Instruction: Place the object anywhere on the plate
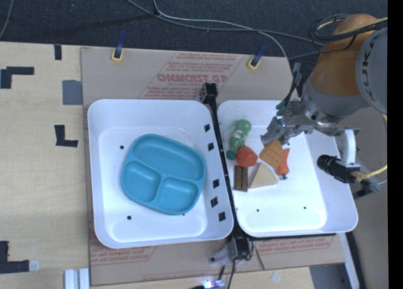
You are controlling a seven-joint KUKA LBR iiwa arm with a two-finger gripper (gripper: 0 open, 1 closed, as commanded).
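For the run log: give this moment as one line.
gripper over right bin | above waffle piece | blue plate in left bin

plate (164,174) blue | bins (107,130) white | bottle (239,131) green | waffle (272,153) tan

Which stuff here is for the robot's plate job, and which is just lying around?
For the job: blue plate, toy food pile, gripper.

Just lying around: yellow clamps, black cable, cardboard sheet.
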